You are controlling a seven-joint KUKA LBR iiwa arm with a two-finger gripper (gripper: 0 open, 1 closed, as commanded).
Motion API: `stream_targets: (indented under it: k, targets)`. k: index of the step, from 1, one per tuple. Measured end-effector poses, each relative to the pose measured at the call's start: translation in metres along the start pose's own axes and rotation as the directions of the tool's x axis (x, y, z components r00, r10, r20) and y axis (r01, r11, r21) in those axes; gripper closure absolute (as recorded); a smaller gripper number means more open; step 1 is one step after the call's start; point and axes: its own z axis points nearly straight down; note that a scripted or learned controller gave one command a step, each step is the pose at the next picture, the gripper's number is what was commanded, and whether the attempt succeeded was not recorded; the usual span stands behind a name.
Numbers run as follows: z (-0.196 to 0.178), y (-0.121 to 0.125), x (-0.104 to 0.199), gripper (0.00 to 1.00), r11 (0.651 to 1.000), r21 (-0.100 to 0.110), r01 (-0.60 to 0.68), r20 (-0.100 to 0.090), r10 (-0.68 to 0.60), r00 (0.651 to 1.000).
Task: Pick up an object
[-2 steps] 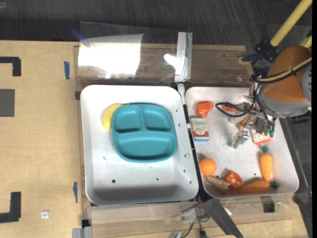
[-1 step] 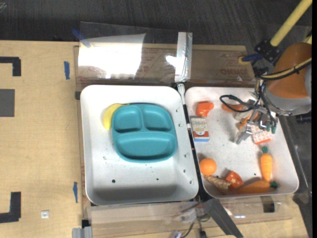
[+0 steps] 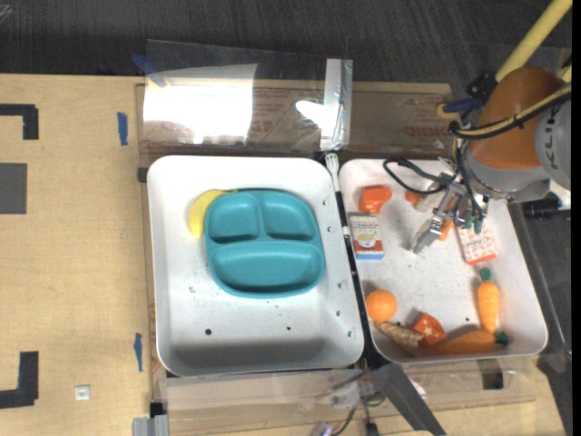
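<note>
Two shallow white bins sat side by side on the bench; the left bin [image 3: 172,334] carried a teal divided tray [image 3: 264,242] over something yellow [image 3: 197,211]. My claw [image 3: 427,237] hung low in the right bin [image 3: 522,271], and whether it was open or closed I could not tell, nor could I make out anything in its grasp. Candidates lay around it: a small carton [image 3: 365,236] just beside, an orange piece [image 3: 374,197], an orange ball [image 3: 381,305], a carrot [image 3: 488,305], a printed packet [image 3: 478,243]. By my judgement the pick was unfinished, with grasp and lift still ahead.
</note>
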Motion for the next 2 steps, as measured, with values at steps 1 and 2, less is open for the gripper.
stream_targets:
  k: [1, 2]
  targets:
    - [-0.015, 0.001, -0.004, 1.0, 1.0, -0.002, 0.001, 0.015, -0.001, 1.0]
    - [-0.125, 0.068, 0.028, 1.0, 1.0, -0.006, -0.02, 0.008, 0.02, 1.0]
